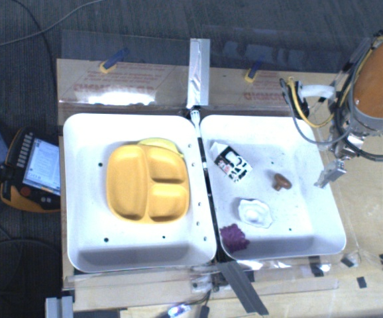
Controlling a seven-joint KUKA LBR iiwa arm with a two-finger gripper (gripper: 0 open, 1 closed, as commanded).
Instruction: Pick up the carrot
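Where the arm [372, 88] reached in over the tabletop's [370, 207] right edge, the gripper [328, 175] hung at the right wall of the right bin [291, 141], about midway along that wall. How its jaws stood could not be told at this slant, and nothing could be made out in them. The carrot [281, 181] lay on the floor of the right bin, right of its centre and nearer the right wall than the left, apart from the gripper. It looked like a small, stubby, brownish-orange piece, darker than the orange band on the arm. A black-and-white carton [232, 162] lay toward the bin's far left corner, a white toy fried egg [254, 212] sat near the middle toward the near edge, and a purple lump [233, 236] rested by the near left corner. The left bin [85, 244] carried a yellow divided plate [145, 184] at its centre.
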